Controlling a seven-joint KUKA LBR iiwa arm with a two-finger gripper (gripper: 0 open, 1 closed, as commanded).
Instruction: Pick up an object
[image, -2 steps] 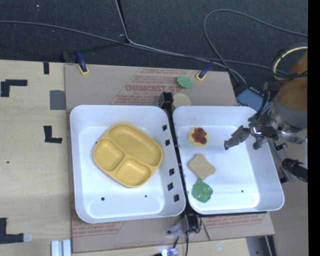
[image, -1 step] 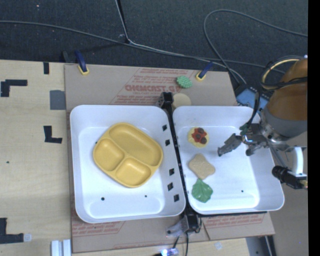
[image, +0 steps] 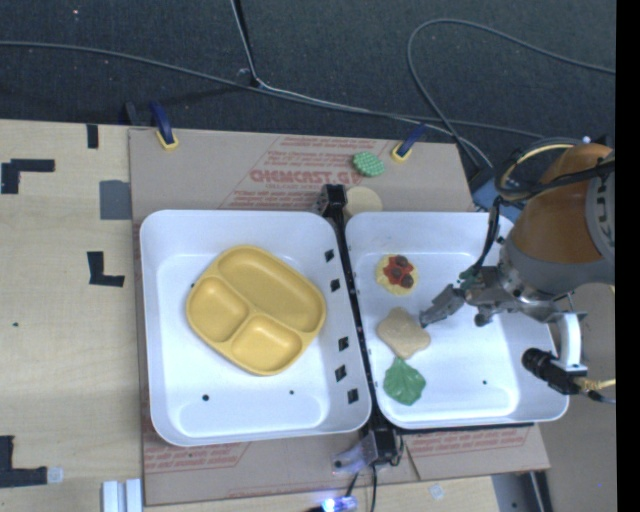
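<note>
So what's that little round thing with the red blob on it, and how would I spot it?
Look in the right bin, the one the gripper reaches into. Three small items sit near its left wall; the round yellow piece is the one farthest from you. Red topping marks it out from the tan piece and green piece below it.

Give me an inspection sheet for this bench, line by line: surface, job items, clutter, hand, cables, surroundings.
Surface: two white bins, left bin and right bin, on a cardboard sheet.
Job's things: in the right bin, a round yellow piece with red topping, a tan piece, a green piece.
Clutter: yellow divided tray in the left bin; green dotted piece on the cardboard.
Hand: hand just right of the tan piece.
Cables: grey cables across the dark floor.
Surroundings: wooden benchtop with black marks.
</note>
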